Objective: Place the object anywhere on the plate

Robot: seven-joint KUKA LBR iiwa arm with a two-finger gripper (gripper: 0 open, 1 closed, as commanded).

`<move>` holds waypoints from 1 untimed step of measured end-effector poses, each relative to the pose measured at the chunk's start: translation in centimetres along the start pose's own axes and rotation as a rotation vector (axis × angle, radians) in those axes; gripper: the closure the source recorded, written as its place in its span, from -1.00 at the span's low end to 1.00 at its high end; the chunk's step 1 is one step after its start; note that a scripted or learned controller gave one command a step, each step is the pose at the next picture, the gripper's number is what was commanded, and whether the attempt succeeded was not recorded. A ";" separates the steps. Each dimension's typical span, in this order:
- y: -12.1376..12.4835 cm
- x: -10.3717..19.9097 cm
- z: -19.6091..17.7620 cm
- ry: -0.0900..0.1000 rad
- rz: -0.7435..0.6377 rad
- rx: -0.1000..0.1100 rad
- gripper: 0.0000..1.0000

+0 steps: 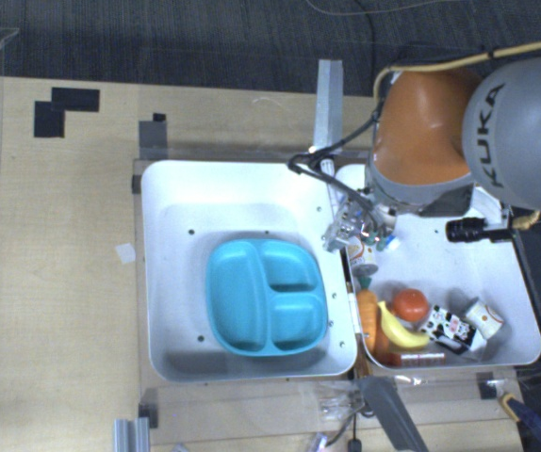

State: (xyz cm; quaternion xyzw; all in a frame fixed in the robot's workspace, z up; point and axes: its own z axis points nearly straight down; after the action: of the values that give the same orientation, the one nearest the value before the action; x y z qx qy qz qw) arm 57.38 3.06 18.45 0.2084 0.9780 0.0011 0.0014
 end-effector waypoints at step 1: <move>4.4 6.5 0.0 0.001 -0.036 0.000 1.00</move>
State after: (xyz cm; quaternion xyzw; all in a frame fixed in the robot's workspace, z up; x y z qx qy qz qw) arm 53.29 9.74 18.41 0.1908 0.9816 0.0010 0.0009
